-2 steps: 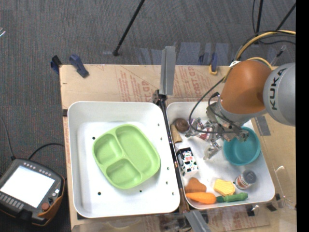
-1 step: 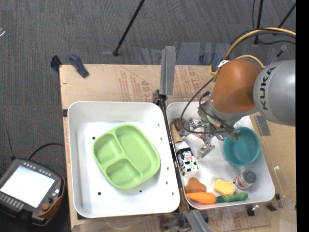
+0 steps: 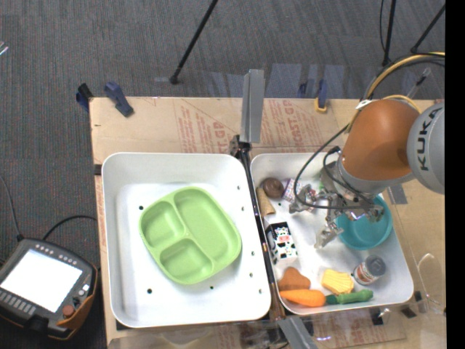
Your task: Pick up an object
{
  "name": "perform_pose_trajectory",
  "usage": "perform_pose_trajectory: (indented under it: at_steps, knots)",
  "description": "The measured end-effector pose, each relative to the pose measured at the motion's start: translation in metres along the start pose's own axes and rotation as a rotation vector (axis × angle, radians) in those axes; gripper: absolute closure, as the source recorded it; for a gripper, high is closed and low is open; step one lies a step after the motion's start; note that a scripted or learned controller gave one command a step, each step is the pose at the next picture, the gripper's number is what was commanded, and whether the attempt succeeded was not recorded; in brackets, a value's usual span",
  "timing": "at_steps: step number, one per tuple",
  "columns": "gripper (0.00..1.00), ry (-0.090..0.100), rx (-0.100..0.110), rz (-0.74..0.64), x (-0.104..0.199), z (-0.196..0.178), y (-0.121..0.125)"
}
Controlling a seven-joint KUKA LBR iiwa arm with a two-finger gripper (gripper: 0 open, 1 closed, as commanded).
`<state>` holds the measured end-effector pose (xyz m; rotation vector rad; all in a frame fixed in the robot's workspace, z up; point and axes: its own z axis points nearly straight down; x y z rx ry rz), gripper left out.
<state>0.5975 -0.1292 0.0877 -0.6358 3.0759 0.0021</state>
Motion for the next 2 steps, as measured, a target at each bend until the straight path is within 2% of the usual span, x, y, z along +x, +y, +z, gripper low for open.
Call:
perform_pose_trajectory:
  at_steps: [1,2]
  knots:
    - [0.00,-0.002,0.002,-0.089,0.021,-0.001,-0.067]
    - [0.00,-0.004,0.001,-0.081,0.048,-0.002,-0.067]
